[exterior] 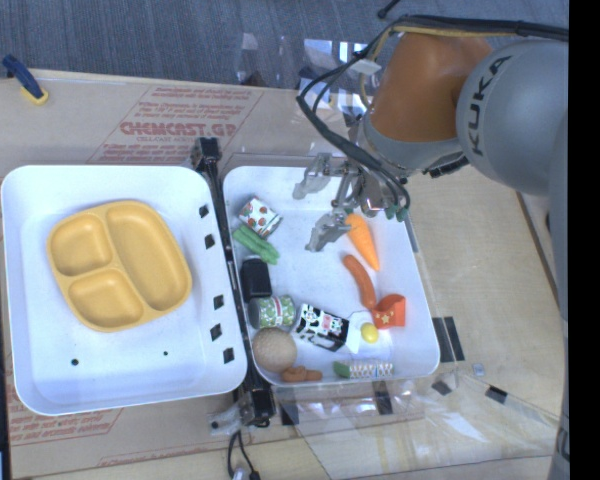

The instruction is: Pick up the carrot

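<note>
The orange carrot (pixel 364 241) lies in the right bin (pixel 412 268), near its upper right side, with its tip pointing down toward a red sausage (pixel 359 279). The gripper (pixel 332 208) hangs just to the left of the carrot, its fingers spread apart with nothing between them. In the left bin (pixel 20 268), on the left side of the frame, sits a yellow plate (pixel 117 263) with three parts.
</note>
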Motion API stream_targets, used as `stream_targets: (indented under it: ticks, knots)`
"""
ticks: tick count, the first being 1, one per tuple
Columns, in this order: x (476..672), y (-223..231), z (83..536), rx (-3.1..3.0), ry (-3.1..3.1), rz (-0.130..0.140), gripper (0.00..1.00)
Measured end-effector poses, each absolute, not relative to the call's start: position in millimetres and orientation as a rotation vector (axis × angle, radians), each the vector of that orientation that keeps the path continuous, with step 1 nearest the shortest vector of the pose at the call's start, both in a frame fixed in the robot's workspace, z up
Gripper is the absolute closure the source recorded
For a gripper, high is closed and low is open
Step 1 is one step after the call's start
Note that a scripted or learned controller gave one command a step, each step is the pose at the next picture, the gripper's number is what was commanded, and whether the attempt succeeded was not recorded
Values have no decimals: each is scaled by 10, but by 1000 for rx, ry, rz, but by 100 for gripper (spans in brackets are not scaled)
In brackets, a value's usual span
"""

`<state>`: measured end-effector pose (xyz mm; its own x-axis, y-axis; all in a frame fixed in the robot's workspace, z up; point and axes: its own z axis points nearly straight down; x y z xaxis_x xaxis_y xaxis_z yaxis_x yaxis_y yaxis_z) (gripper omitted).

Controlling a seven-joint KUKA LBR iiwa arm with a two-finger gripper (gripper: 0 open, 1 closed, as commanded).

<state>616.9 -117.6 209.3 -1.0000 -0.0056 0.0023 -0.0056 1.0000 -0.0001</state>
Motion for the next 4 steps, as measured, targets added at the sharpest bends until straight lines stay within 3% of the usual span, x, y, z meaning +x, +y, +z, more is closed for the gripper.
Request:
stream_targets:
  ticks: [1,2,3,4]
  knots:
    - [6019,-1676,914,206,-3130,-3,0]
    - [6311,-2094,916,496,-3104,1,0]
    - [6331,-2079,1013,500,-3105,0,100]
    - [6427,-2112,2244,90,-3149,5,100]
